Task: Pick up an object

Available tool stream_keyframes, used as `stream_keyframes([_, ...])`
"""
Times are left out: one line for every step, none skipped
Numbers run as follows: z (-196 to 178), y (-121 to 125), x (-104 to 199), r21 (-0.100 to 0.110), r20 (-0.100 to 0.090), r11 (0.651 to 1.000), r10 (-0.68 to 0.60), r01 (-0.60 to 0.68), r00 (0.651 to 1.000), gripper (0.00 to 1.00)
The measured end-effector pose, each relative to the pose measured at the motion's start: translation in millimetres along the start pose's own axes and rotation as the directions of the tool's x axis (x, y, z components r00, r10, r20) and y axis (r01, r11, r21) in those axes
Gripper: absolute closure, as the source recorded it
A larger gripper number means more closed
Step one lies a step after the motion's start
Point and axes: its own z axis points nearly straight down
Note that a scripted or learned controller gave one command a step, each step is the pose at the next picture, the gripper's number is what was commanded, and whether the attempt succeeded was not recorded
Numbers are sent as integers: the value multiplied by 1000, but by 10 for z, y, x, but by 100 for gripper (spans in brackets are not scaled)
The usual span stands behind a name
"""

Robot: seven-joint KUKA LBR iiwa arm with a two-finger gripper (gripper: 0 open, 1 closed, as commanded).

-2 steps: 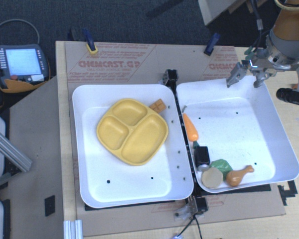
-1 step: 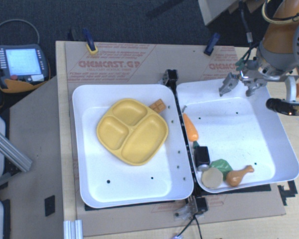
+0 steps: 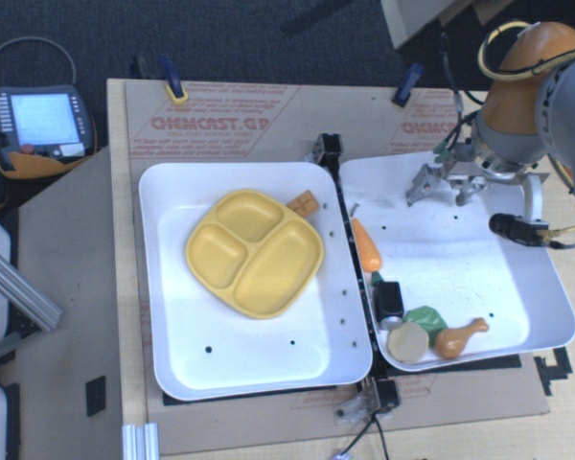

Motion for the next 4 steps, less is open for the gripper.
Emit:
stream_keyframes([326, 26, -11, -9, 5, 1000, -1, 1, 1000, 0])
stream_keyframes([177, 52, -16, -20, 8, 1000, -2, 2, 1000, 100])
stream_keyframes([-418, 76, -96, -9, 3, 1000, 0, 0, 1000, 100])
stream_keyframes([-925, 112, -189, -10, 3, 1000, 0, 0, 1000, 100])
